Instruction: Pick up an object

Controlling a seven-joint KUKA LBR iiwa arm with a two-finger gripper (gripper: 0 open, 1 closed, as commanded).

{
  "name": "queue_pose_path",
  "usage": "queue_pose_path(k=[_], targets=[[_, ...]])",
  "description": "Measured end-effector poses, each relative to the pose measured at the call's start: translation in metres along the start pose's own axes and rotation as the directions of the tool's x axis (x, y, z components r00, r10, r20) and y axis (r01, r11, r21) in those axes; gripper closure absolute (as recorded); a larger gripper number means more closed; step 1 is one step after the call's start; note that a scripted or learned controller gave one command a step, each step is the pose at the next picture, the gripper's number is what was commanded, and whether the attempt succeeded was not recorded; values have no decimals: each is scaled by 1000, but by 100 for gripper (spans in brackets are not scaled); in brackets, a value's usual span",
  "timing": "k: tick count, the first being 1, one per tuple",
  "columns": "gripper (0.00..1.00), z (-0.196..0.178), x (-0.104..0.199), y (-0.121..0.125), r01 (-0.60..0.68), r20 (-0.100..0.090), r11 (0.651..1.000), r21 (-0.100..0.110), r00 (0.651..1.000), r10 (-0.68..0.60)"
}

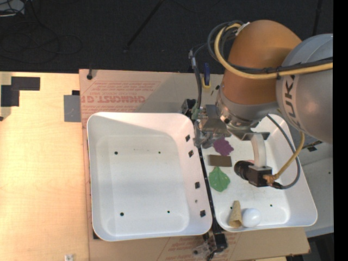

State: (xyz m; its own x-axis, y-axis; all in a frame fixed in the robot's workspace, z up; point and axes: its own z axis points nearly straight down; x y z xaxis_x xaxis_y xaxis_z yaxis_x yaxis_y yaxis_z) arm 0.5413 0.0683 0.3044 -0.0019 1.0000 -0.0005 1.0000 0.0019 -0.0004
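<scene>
Closest to my camera, the arm (261, 53) is reaching in from the right and hanging over the far left corner of the right bin (296, 208). Its gripper (205, 128) is sitting low beside the wall that the 2 bins share, and I cannot tell how far it is open or whether it is holding anything. The left bin (141, 184) is giving me wide open floor between its 4 walls. I am counting 5 objects, 1 of each, all lying in the right bin. A green piece (219, 179), a brown block (220, 161) and a purple piece (223, 145) are running in a column along the shared wall, the purple piece just beside the gripper. A white ball (251, 217) is lying just beside a tan cone (235, 213) against the near rim, with open floor stretching to the ball's right.
</scene>
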Motion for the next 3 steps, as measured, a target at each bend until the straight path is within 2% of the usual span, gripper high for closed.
queue_pose_path(k=[1,2,3], targets=[[100,-34,3,-58,0,-1,1000,5,1000,0],[100,-24,-82,-66,-10,1,1000,4,1000,10],[100,48,-141,-68,-9,0,1000,11,1000,9]])
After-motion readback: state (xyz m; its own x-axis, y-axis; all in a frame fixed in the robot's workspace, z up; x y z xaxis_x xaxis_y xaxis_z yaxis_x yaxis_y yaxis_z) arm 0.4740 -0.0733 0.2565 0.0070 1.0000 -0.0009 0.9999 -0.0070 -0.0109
